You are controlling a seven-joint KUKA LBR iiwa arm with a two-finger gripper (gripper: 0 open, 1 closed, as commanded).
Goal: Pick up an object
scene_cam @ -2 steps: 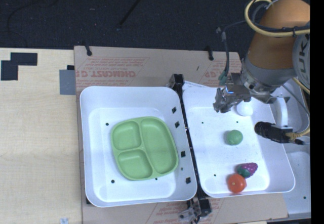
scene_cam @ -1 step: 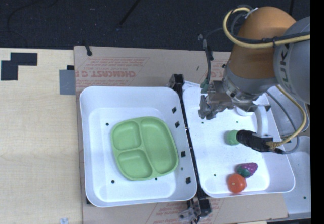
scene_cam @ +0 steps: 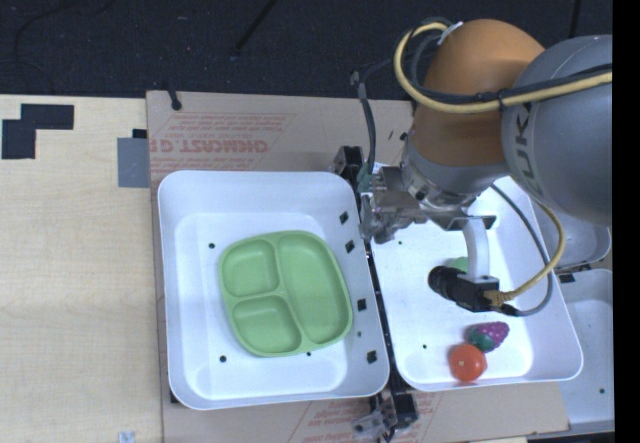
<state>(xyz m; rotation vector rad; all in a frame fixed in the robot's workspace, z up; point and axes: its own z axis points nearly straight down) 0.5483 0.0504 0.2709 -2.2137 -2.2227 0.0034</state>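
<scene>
The pale wooden bench [scene_cam: 70,261] takes up the left and the bottom of the camera view, with a dark floor beyond its far edge. A brown cardboard sheet [scene_cam: 250,136] with red print lies on it, under both bins. My arm [scene_cam: 570,131] comes in from the right, grey, its orange band [scene_cam: 470,71] bulking above the right bin.

The left bin [scene_cam: 190,221] holds one thing: a light green plate [scene_cam: 285,291] with three compartments, lying flat near the middle of the bin floor, a little toward the right wall.

The right bin [scene_cam: 420,331] sits just beside it, the two rims touching. My gripper [scene_cam: 385,216] is at this bin's far left corner, close against the wall shared by the two bins. From this angle my wrist covers it, and I cannot tell whether it is wide or narrow, nor whether anything is in it.

The small things I could pick lie in the right bin, well apart from my gripper, toward the near right corner. A purple thing [scene_cam: 489,334] lies on the bin floor, and a round red-orange thing [scene_cam: 467,362] lies just beside it on the near side, perhaps touching. Farther back, a small green thing [scene_cam: 458,264] peeps out from behind my wrist hardware; most of it is hidden.
</scene>
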